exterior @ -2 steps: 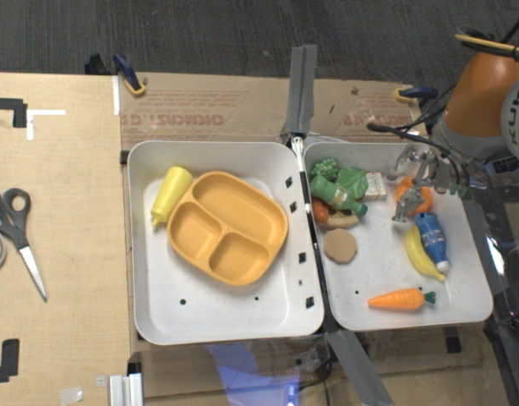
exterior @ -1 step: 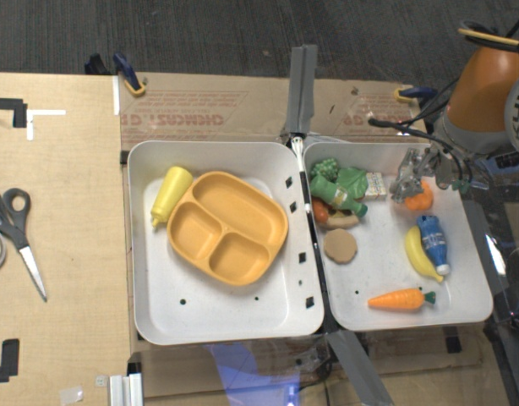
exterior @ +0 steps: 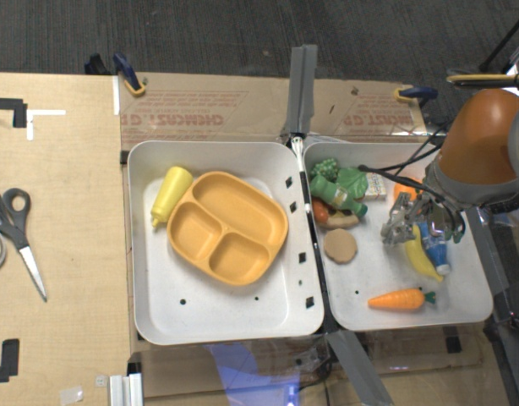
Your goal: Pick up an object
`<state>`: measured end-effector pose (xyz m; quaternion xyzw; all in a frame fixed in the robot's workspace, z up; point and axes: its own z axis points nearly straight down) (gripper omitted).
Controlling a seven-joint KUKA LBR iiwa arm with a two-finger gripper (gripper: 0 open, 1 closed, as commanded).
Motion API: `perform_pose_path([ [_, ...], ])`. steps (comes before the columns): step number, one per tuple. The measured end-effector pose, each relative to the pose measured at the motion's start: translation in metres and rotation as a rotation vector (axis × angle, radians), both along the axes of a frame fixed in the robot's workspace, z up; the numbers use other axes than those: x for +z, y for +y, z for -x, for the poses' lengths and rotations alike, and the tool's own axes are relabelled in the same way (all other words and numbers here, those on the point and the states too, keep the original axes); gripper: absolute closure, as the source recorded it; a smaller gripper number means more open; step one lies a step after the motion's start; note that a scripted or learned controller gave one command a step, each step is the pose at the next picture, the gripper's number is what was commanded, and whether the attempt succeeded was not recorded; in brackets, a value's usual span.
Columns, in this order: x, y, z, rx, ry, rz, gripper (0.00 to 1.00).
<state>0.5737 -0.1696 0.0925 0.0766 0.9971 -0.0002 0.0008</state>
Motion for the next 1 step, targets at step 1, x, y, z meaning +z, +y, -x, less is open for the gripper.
perform_pose_path([
  [1, 0.0008, 0.0275, -0.0688, -0.021, -0.004, 0.000, 1.00],
])
